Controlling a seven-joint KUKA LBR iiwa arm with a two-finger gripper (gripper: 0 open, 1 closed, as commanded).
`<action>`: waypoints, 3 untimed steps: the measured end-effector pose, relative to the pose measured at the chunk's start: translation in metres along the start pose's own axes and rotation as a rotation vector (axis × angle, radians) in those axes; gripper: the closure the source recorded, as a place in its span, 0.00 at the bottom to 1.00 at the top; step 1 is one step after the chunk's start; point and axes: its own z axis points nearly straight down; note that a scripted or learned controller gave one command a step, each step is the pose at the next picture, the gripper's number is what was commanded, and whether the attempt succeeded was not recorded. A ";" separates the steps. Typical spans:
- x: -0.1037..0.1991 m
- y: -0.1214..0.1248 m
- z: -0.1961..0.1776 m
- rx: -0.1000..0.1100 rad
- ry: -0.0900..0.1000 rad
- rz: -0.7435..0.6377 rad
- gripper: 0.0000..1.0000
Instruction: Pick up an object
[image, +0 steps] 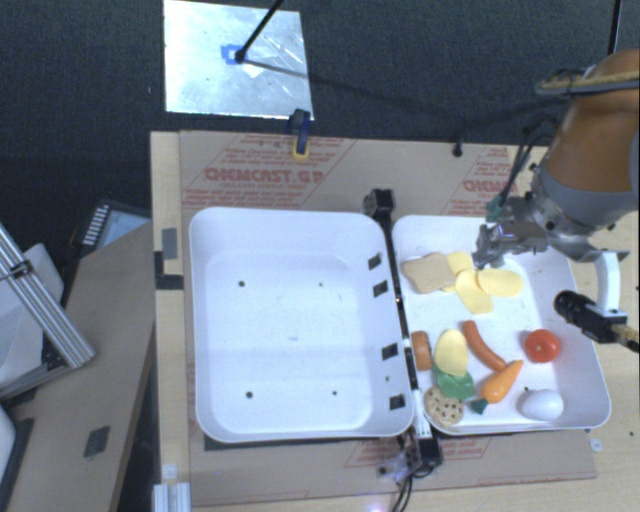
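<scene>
dark carpet floor, cardboard-topped bench

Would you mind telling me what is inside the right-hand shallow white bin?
The right-hand white bin holds toy food: a tan bread slice, yellow pieces, a red tomato, an orange carrot and a white egg. The gripper covers whatever lies beneath it.

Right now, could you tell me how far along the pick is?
Done: the hand is down in the right bin, over the yellow pieces beside the toast. In hand: nothing visibly gripped. Left: grasp one and lift.
</scene>
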 end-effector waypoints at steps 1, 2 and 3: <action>0.048 0.012 -0.113 0.003 0.002 -0.003 1.00; 0.111 -0.013 -0.162 0.013 0.005 -0.004 1.00; 0.188 -0.063 -0.178 0.017 0.005 -0.006 1.00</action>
